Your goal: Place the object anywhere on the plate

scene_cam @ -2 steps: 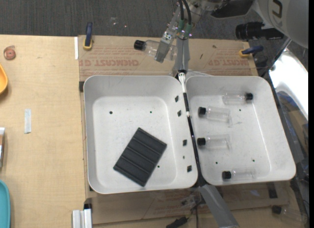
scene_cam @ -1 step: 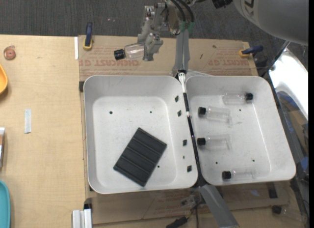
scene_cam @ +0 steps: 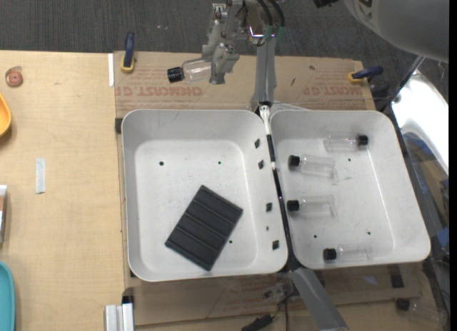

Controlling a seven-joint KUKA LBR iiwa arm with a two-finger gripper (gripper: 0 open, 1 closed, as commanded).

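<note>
The gripper (scene_cam: 220, 65) sits high in the camera view, above the far edge of the bench and beyond the back rim of the left bin (scene_cam: 139, 126). Its fingers are pinched on a clear vial (scene_cam: 189, 72) with a black cap, which shows between them at its right end. The vial lies roughly level, its long axis running left to right across the view, the cap pointing left and the clear body leading back into the fingers. It hangs over the brown cardboard sheet (scene_cam: 314, 83) that lies behind the bins, not over either bin. The grey arm (scene_cam: 400, 1) enters from the upper right, with cables looping down toward the wrist. In the left bin a dark ribbed plate (scene_cam: 205, 227) (rectangular, black) lies flat on the floor, turned at a slant so its long axis runs from lower left to upper right; it is well apart from the held vial. The right bin (scene_cam: 400, 180) holds four more clear vials with black caps: one near the back (scene_cam: 346, 141) with its cap to the right, one below it (scene_cam: 311, 165) with its cap to the left, a third (scene_cam: 310, 207) near the bin's left wall, and a fourth (scene_cam: 348, 253) by the front rim. Blue clamps (scene_cam: 128, 43) stand at the cardboard's far corners.
</note>
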